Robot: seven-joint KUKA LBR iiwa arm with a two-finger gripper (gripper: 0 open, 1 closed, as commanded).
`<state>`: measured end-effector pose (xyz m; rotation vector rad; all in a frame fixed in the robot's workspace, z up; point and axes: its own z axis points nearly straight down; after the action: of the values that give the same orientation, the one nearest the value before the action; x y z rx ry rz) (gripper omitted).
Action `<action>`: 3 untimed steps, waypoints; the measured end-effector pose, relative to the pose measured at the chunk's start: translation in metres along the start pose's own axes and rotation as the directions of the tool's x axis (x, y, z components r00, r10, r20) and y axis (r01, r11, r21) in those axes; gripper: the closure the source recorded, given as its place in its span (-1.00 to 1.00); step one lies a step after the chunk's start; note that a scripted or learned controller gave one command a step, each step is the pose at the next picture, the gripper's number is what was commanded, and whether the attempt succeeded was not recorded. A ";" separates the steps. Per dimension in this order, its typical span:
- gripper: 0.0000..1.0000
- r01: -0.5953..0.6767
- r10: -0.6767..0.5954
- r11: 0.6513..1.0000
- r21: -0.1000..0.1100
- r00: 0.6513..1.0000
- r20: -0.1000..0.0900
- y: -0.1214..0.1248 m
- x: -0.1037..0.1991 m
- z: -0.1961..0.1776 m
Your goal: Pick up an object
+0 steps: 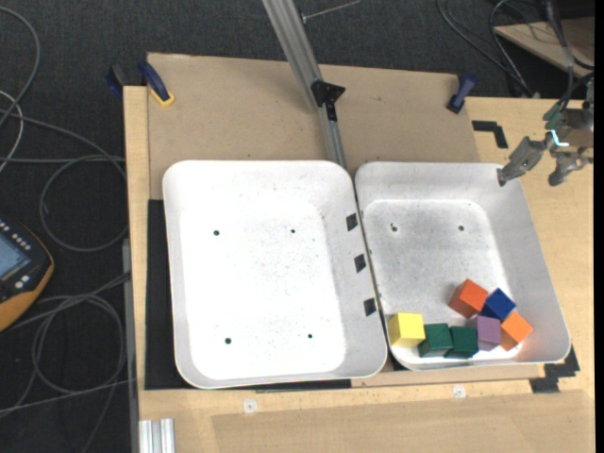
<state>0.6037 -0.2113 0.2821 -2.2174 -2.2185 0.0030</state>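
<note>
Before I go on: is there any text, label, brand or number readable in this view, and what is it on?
No text can be read.
Device at the left edge: its blue screen is too small and blurred to read.
Blocks in the right bin: plain colours, no markings visible.
Left bin: dark dots and speckle, no lettering.
Hand: no label legible.

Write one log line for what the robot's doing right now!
gripper: open, above right bin's far right corner | holding: nothing | blocks: clustered at near edge | left bin: untouched
</note>
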 end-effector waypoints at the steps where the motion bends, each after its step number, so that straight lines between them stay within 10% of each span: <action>1: -1.00 0.001 -0.001 1.000 -0.004 1.000 0.002 0.001 0.000 -0.003; 3: -1.00 0.000 0.000 1.000 0.003 1.000 0.000 -0.002 0.008 0.121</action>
<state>0.6008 -0.2029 0.1607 -2.2159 -2.2168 0.0059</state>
